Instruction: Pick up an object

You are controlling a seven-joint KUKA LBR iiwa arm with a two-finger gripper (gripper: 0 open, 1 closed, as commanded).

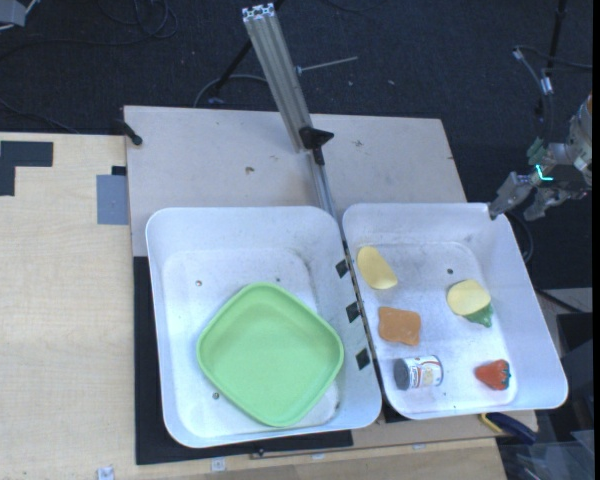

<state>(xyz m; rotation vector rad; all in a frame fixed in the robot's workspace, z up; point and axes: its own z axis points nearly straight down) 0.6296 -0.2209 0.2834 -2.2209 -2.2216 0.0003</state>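
In the lower left of the frame, the left bin (170,238) is holding a green square plate (270,353), lying flat and taking up most of the floor. An aluminium rail (285,78) is slanting down from the upper middle toward the seam between the two bins.

Moving right, the right bin (525,268) is carrying five small things, well apart from one another: a yellow wedge-like piece (376,267) near the divider, an orange block (399,325) below it, a small can (419,372) lying on its side at the bottom, a yellow piece with a green tip (469,299) further right, and a red strawberry-like toy (493,374) in the lower right corner. Any of these could be serving as the object to pick up.

At the far right edge, the gripper (520,196) is hovering just outside the bin's upper right corner, carrying nothing. How far apart its tips are sitting I cannot tell; they are dark, small and merging with the dark floor.

The risks, as I judge them: the can may be rolling away under a closing grasp, the rounded yellow pieces may be slipping out sideways, and a descent near the corner could be clipping the bin's sloped wall. Most of the arm is being cut off by the frame, and the can's label is too small to read.
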